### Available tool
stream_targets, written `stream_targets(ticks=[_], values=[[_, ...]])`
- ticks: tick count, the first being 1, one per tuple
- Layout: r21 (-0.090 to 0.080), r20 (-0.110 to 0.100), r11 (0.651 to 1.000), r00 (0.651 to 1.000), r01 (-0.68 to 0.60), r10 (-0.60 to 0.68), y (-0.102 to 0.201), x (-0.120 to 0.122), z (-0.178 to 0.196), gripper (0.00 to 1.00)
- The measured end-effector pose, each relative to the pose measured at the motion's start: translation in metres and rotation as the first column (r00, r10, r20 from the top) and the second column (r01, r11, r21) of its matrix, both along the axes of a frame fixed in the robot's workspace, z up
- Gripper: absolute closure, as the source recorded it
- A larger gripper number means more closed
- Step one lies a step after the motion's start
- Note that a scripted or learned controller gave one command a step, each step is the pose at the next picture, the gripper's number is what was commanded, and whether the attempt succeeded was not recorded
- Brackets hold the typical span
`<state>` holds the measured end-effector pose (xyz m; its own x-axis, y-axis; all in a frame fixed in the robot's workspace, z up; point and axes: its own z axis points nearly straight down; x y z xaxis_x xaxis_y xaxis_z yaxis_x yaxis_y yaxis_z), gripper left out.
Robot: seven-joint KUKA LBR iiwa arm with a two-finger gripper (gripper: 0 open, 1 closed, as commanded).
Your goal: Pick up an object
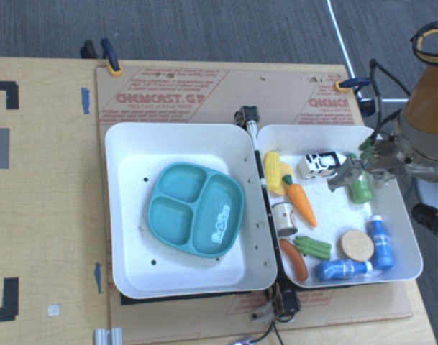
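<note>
The gripper is hovering over the right bin, touching a green object; its grip cannot be told. The carrot is lying mid-bin, leaning diagonally, tip pointing lower right.

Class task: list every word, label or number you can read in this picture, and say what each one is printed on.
"CHEMCAST. G P" in red, on the brown board behind the bins; the last letters are unsure.
"CHEMCAST" again, partly cut off, on that board's right corner.
White lettering on the teal divided plate: too blurred to read.
</note>
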<state>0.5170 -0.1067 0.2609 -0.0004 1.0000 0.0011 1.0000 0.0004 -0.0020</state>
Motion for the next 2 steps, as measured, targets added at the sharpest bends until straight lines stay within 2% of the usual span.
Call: stream_targets(ticks=[1,2], values=[[0.0,-0.003,0.995,0.995,0.1,-0.1,0.016,0.047,-0.146,0.0],[0.0,0.002,0.999,0.999,0.032,-0.032,0.013,0.041,-0.175,0.0]])
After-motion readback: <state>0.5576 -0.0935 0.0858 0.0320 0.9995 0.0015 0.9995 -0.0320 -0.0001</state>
